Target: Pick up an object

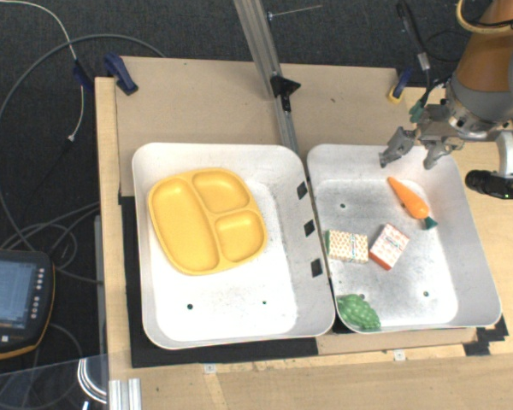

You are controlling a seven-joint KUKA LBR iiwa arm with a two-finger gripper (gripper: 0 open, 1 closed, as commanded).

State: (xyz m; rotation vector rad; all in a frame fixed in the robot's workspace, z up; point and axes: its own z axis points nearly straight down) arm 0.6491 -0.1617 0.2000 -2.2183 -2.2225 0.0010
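Note:
My gripper [413, 154] hangs open over the far edge of the right bin [462, 301], its two fingers spread with nothing between them. An orange carrot [409, 198] lies just below and in front of it, tilted, with a green tip toward the near right. Nearer the bin's middle lie a small patterned box [348, 247] and an orange-and-white box [388, 246]. A green leafy toy [358, 312] rests at the bin's near left edge.
The left bin [167, 314] holds a yellow divided plate [207, 220]. A metal pole [265, 49] slants down to the gap between the bins. Blue clamps [120, 73] grip the bench's far edge. Cables and a tablet [13, 293] lie on the floor at left.

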